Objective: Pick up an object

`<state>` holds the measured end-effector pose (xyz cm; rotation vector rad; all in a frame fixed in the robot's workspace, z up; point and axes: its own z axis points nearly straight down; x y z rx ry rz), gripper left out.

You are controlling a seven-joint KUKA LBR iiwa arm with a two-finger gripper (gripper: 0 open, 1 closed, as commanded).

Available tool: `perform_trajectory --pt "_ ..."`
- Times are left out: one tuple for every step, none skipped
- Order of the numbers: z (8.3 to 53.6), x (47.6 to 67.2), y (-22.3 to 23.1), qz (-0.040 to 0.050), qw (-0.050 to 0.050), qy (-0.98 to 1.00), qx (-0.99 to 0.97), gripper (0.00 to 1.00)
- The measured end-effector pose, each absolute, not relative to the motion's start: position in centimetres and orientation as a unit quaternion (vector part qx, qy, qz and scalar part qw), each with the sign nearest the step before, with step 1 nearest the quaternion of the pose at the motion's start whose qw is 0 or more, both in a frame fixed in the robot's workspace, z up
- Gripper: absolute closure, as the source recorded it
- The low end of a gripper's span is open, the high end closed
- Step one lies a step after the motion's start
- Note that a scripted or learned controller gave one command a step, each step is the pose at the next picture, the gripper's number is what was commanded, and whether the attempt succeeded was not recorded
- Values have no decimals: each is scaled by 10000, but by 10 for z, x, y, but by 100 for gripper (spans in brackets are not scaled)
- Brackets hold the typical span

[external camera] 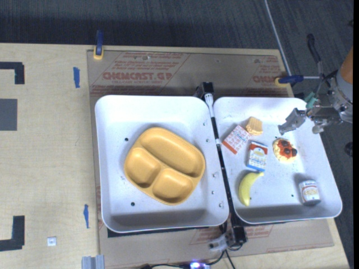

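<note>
The gripper (289,122) is seen above the right bin's (331,206) far corner; whether it is spread or pressed together cannot be told, and nothing is seen between its tips. Candidate objects lie in that bin: a round pizza toy (284,149) just beside it, a banana (247,186), a small can (309,191). No pick is judged made; approach, grasp and lift remain.

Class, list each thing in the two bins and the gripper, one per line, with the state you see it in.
Yellow tray: lying flat in the left bin, compartments bare.
Banana: lying in the right bin.
Small jar: standing upright, lid on.
Red and white card: lying flat.
Small carton: lying on its side.
Gripper: above the right bin, holding nothing.
</note>
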<state>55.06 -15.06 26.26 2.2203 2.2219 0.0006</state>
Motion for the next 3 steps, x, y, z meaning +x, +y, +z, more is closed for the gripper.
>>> perform_trajectory --pt "116 558 -163 -2 -4 7071 7072 0" --pt "86 480 -120 9 3 7070 7072 0" --pt "86 481 -92 18 21 7072 7070 0"
